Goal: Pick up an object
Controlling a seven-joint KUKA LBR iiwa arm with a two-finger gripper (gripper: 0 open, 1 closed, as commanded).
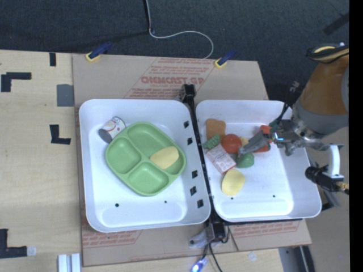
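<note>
Item: pile of toy foods in the right bin (283, 205), at its left half; tomato-like red piece (231, 142) at the centre, touching a green piece (245, 161) and a flat printed packet (220, 159); a tan piece (214, 127) behind it, a yellow lemon-like piece (232, 182) in front, lying a little apart.

Handling, judged: all looked light, hollow plastic; stiff and smooth, likely to slip from a shallow pinch; not fragile. The yellow piece seemed the easiest take, across its narrow width, having clear floor around it; the red one was crowded by neighbours.

Gripper (245, 147): low over the pile beside the red and green pieces; whether its tips were spread or pressed together could not be told; nothing was seen to be pinched.

Left bin (96, 208): held a green divided tray (136, 152) with a yellow piece (165, 157) in one compartment; a small white-and-grey thing (111, 129) lay just beside the tray.
</note>
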